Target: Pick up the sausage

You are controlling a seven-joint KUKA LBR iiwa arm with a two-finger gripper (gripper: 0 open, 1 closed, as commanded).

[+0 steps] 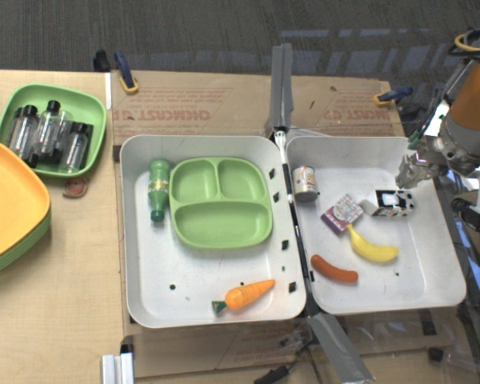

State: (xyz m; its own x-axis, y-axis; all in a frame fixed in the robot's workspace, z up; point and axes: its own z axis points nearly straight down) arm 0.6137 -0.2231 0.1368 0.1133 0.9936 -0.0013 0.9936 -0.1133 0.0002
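The sausage (334, 269) is a reddish-brown link lying flat near the front left corner of the right bin (432, 294). My gripper (409, 176) hangs over the far right part of that bin, well up and to the right of the sausage, just above a small black and white box (394, 202). The grey arm with its orange band comes in from the right edge.
In the right bin lie a yellow banana (373, 247), a purple packet (342, 213) and a small can (305, 182). The left bin (136, 238) holds a green divided plate (221, 200), a green bottle (158, 187) and a toy carrot (246, 294). A green tray of vials (51, 130) and orange plates (12, 206) sit at left.
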